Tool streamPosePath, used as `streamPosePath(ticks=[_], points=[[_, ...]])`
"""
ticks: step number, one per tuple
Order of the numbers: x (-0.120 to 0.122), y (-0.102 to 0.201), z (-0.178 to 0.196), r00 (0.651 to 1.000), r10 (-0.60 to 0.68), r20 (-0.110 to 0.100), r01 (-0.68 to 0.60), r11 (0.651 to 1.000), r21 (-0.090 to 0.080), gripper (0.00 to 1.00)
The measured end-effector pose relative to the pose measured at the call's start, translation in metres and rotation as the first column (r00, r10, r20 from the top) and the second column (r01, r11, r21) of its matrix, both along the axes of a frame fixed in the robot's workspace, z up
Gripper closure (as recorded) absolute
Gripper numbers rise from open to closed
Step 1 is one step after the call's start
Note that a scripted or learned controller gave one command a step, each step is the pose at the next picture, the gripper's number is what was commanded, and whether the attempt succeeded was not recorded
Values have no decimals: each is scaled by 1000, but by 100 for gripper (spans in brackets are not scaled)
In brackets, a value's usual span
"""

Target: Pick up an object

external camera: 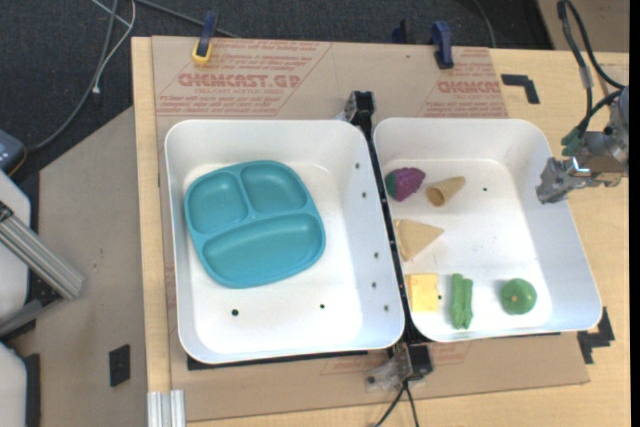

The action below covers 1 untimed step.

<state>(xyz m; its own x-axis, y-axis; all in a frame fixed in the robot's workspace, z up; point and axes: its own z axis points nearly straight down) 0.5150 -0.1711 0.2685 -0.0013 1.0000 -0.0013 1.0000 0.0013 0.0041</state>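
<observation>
Two shallow white bins sat side by side on a board printed in red with "CHEMCAST GP" (243,81), the same lettering repeating near the right clamp. The left bin (190,315) held a teal divided plate (255,221). The right bin (565,245) contained a purple piece (405,182), a tan cone (446,189), a pale wedge (417,236), a yellow block (423,293), a long green piece (460,301) and a round green piece (518,296). The gripper (556,181) hovered at the right bin's far right rim, well apart from every object; how far it was parted could not be told, and nothing was visibly held. A blue clamp (441,44) and a yellow-tipped clamp (206,39) gripped the board's far edge.
</observation>
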Motion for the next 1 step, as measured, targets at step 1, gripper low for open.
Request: streamPosePath(ticks=[1], points=[[0, 47, -8, 1000, 3, -6, -3, 1000, 5, 100]])
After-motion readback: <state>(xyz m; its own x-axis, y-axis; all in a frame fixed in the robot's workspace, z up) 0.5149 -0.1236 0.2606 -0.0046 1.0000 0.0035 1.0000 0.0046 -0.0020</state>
